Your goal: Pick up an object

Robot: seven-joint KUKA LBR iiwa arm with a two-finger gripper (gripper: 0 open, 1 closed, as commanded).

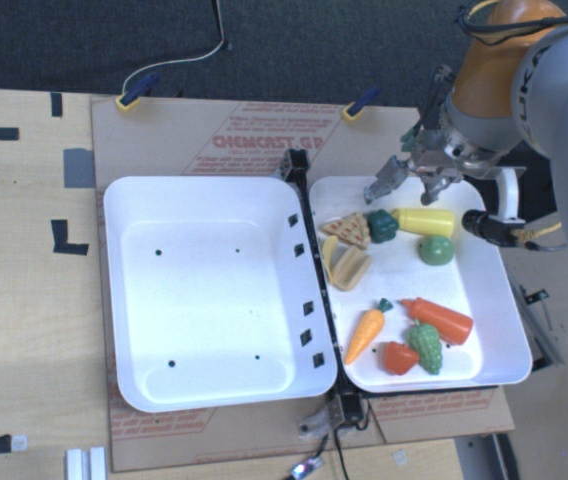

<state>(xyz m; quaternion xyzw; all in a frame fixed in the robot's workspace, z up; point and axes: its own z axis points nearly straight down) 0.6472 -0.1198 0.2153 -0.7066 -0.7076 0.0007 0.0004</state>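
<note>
Poised at the upper right of the frame, the gripper (414,180) hangs spread and empty above the right bin (499,298), just over the yellow corn (426,221), the approach apparently under way and a descent and squeeze needed next.
</note>
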